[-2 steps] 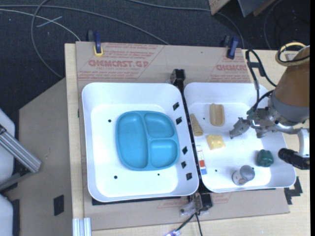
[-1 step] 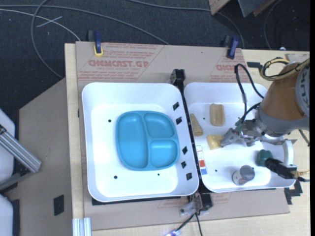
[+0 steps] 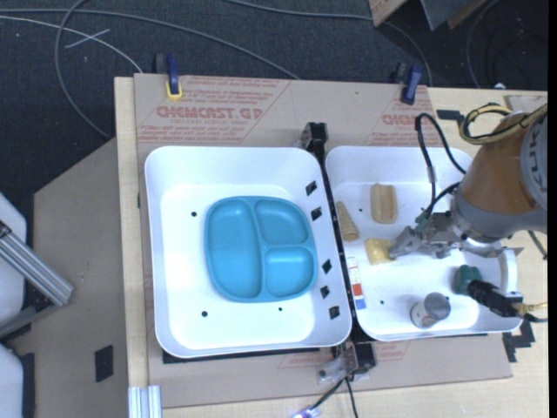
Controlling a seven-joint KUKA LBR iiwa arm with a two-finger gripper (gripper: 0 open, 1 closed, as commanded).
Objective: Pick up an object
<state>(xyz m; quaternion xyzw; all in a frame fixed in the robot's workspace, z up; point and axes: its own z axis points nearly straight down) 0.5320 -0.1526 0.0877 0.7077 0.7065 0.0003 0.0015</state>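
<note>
My gripper [image 3: 402, 246] reaches in from the right, low over the middle of the right bin [image 3: 396, 168]. Its tip points left at a small yellow piece [image 3: 376, 251], right beside it; whether they touch I cannot tell. A tan block [image 3: 383, 203] lies a little farther back. Along the bin's left wall rests a tan ridged roll [image 3: 347, 222]. A grey cylinder [image 3: 431, 309] stands near the front wall, and a small green object [image 3: 467, 277] sits close under the wrist at the right.
The left bin [image 3: 165, 233] holds a blue divided plate [image 3: 260, 247] at its middle. A black clamp rail [image 3: 324, 225] runs between the bins. Cables loop over the right bin's far corner [image 3: 426, 159].
</note>
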